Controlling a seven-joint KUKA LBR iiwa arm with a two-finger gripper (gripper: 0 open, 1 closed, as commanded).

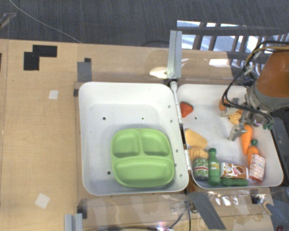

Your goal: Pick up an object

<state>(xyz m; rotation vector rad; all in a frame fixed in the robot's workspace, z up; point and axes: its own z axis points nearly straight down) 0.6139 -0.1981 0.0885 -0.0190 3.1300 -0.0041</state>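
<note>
The arm (279, 78), grey with an orange band, reaches in from 3 o'clock and hangs over the upper right part of the right bin (207, 110). Its hand (242, 124) points down among the toys there; it is too small and cluttered to make out, so I cannot tell how far open it is or whether it has hold of anything.

Just at the hand's 5 o'clock lies a carrot (247, 138), slanted, its tip toward the hand. Whether the two touch cannot be told. At the hand's 11 o'clock sits a small yellow-orange piece (233, 114), partly hidden by the cables.

Further toys fill the bin's lower half. A red-white carton (256, 167) lies near the right wall at 5 o'clock. A green bottle (213, 166) stands by the front wall, with a can (200, 168) just at its 9 o'clock and a flat packet (233, 170) at its 3 o'clock. A cheese wedge (195, 138) lies near the left wall, and a tan piece (197, 152) sits just below it. A red piece (186, 109) lies apart at the bin's 10 o'clock.

The left bin (96, 105) holds a green tray (142, 157) with three compartments, toward its front. Both bins rest on the table (33, 138).
</note>
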